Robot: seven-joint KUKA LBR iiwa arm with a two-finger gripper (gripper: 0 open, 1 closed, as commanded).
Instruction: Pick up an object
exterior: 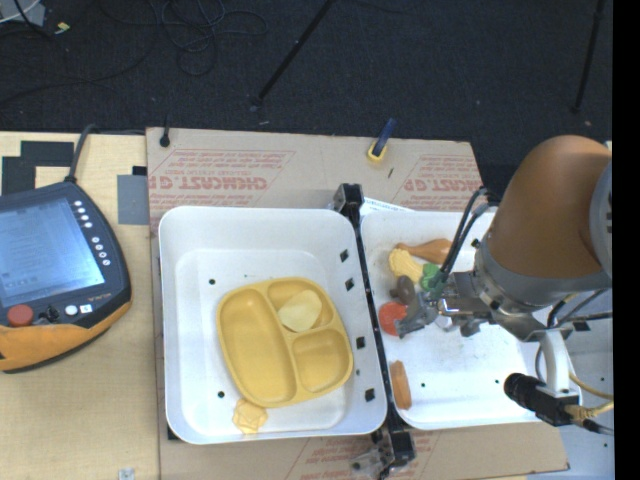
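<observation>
From my console the biggest thing is the cardboard sheet (300, 173) under everything, laid there, I judge, to protect the bench; its red print reads mirrored and upside down, something like "CHEMCAST G.P.", though I can't vouch for every letter; on it sit the two bins, clipped together along their shared edge so they don't drift apart. The left bin (185, 298) carries a yellow divided tray (255, 353) with a pale slice (299, 314) in its upper compartment, and a small yellow piece (250, 418) lies just beside the tray's lower edge. The arm (555, 218) hangs over the right bin (470, 403) — orange band uppermost; at far left rests the teach pendant (55, 268), screen lit but unreadable.

The pickable items cluster in the right bin's upper left: a yellow piece (404, 262), an orange carrot-like piece (432, 249), a brown lump (403, 288), a red piece (391, 315); a brown sausage-like piece (400, 384) lies apart, lower down.

The gripper (420, 310) sits low beside the red piece — whether its grip is spread or closed, I cannot tell; I see nothing held.
</observation>
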